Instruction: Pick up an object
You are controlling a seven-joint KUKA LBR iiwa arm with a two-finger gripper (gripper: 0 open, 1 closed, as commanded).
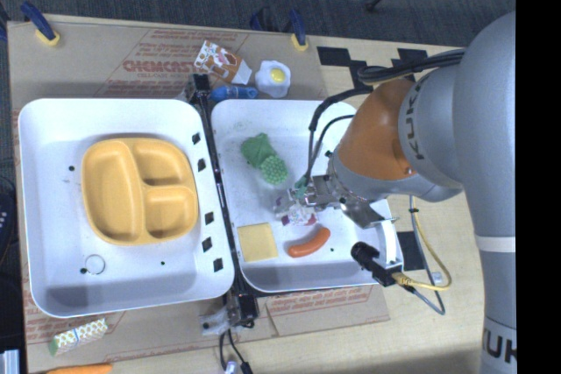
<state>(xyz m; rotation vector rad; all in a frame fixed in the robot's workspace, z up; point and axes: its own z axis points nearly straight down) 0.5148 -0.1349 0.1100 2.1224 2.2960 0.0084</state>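
Orange sausage, curved, just below the tool.

The bench bears two white bins side by side.

A yellow divided tray lies in the left bin. Behind the bins, on the surface, sit a small carton and a fried-egg toy.

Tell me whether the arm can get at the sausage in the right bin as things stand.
Probably yes. The sausage lies flat on the floor of the right bin, uncovered, just below the gripper. The yellow cheese slice lies beside it, apart.
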